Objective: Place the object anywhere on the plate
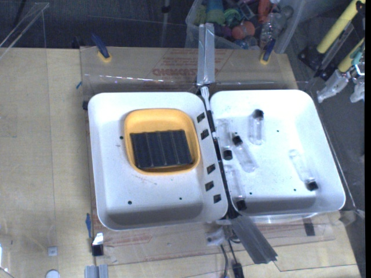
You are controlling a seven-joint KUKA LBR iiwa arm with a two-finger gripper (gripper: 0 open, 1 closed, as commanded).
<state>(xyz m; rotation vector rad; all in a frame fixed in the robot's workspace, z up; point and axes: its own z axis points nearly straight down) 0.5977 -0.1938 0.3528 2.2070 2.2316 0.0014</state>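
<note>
Vials lie in the right bin point(324, 155), clear tubes with black caps, hard to see against the white; I count about 4, though glare blurs them: 1 upright-looking near the top point(256, 125), 1 by the divider point(232, 146), 1 low by the divider point(235, 187), 1 at the lower right point(302, 169); any of them could serve as the object. Going by size: 2 bins, the left bin point(104, 155) bearing 1 yellow plate point(159, 120); 1 dark ribbed block point(160, 147) already lies on that plate. The gripper point(342, 83) waits off the bench at upper right, and I cannot tell its state. To do the pick well, I judge it best to choose the lower-right vial, well apart from the others, close across its width, then lower it onto the plate's bare rim beside the block.
</note>
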